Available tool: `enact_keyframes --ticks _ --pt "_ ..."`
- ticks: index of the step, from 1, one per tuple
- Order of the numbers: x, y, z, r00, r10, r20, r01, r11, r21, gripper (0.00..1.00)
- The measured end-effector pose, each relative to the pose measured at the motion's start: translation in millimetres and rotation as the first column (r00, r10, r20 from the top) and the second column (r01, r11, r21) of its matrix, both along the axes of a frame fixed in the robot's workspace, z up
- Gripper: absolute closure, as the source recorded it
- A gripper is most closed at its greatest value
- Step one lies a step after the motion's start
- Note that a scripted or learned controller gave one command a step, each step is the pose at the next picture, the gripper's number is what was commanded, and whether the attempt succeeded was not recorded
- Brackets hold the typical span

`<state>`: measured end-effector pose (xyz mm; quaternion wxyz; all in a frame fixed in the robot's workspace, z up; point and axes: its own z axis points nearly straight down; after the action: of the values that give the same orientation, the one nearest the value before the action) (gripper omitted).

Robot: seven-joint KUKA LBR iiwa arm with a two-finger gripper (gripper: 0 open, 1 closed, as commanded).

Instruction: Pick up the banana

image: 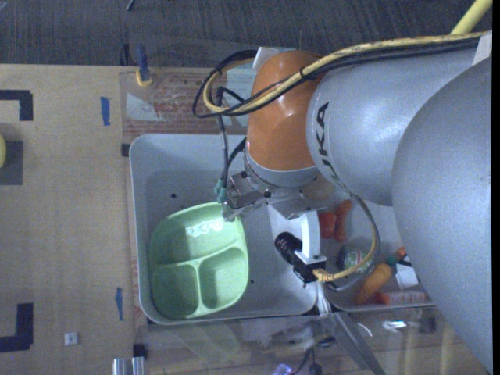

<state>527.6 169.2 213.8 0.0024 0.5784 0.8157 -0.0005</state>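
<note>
Nearest the camera, the grey arm filled the right side, its orange band over the far right part of the left bin. Black and yellow cables looped off the band toward the table's far edge.

Below the band the wrist pointed down into the left bin. Its metal end sat right at the far right rim of a green tray. The jaws were hidden under the wrist, so whether they were open or shut, or held anything, could not be told. A black cylinder stuck out of the wrist over the bin floor, just right of the tray.

The tray, split into three compartments, lay in the bin's near left part.

In the right bin, mostly covered by the arm, a carrot lay by the near rim, with a round item beside it and red pieces further in. Nothing there could be made out as the banana, so how it lay relative to the jaws could not be told.

On the bare table left of the bins were black corner marks and blue tape strips. A small yellow shape was cut off at the table's left edge, well apart from the wrist; what it was could not be told.

Beyond the table's far edge lay dark floor.
</note>
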Motion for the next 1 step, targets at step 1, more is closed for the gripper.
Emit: enact_keyframes --ticks 1 --pt "58.1 15.2 -8.4 0.998 -0.06 -0.005 0.06 0.998 -0.002 1.0"
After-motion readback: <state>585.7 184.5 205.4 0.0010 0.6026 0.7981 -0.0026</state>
